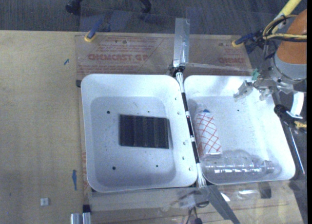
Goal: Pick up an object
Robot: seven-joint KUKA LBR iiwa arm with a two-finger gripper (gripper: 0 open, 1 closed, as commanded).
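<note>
The end effector (254,87) hangs at the far right rim of the right bin (287,155), under the orange-banded wrist; whether it is apart or together cannot be told. Nothing is seen held in it. Down and to its left, inside the same bin, a white cylinder with a red lattice pattern (207,131) lies beside the dividing wall. Nearer the camera than that, a clear plastic bottle (240,164) lies on its side along the bin's front edge. Farther left, the left bin (97,96) holds a dark ribbed rectangular block (144,131). Both bins sit on the tabletop (34,121).
</note>
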